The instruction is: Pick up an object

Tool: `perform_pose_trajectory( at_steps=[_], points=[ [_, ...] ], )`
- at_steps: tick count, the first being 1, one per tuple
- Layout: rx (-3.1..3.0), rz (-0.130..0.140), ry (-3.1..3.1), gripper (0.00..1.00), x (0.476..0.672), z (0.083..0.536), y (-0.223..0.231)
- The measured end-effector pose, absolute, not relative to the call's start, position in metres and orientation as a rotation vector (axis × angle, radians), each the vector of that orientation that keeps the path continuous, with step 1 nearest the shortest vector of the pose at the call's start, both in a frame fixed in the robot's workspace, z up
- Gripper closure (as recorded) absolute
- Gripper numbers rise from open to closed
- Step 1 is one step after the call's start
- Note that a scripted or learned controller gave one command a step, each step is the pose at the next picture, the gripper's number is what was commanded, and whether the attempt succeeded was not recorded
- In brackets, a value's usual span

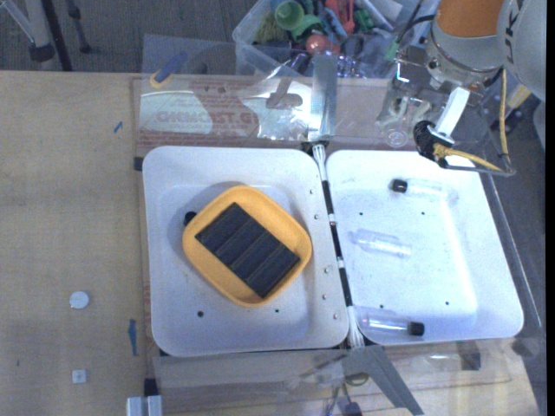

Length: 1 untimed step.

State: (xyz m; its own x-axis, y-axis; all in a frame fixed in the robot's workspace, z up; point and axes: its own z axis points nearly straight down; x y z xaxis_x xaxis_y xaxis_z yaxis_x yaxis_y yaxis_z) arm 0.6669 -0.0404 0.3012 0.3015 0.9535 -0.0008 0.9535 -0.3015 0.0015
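- We see the largest object, a yellow-orange rounded pad [246,244] with a dark ribbed panel on top, lying in the left bin [165,232], near its middle and turned at an angle to the bin's walls
- A small dark thing peeks out from under the pad's upper left edge; we cannot tell what it is
- In the right bin [494,258] we find three clear tubes: one with a black cap [419,186] near the far wall, one plain one [380,243] near the middle, and another black-capped one [390,325] lying along the near wall at the left corner
- The three tubes lie well apart from one another, and none touches the pad
- The gripper [401,111] hangs above the far edge of the right bin, over the clear sheet beyond it, with nothing between its fingers that we can see; it looks parted, though glare and clutter behind it blur the tips
- The arm [473,7] with its orange band comes in at the upper right, a yellow cable [468,157] looping below it
- Beyond the bins stands a clear tub of mixed coloured items [321,11]
- The wooden bench [61,189] spreads to the left, with a small white disc [79,300] lying on it
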Motion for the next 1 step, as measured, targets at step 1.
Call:
perform_pose_trajectory(
  at_steps=[1],
  points=[
    [2.694, -0.006, 1.620, 1.00, 0.6662, 0.2275, -0.0727]
  ],
)
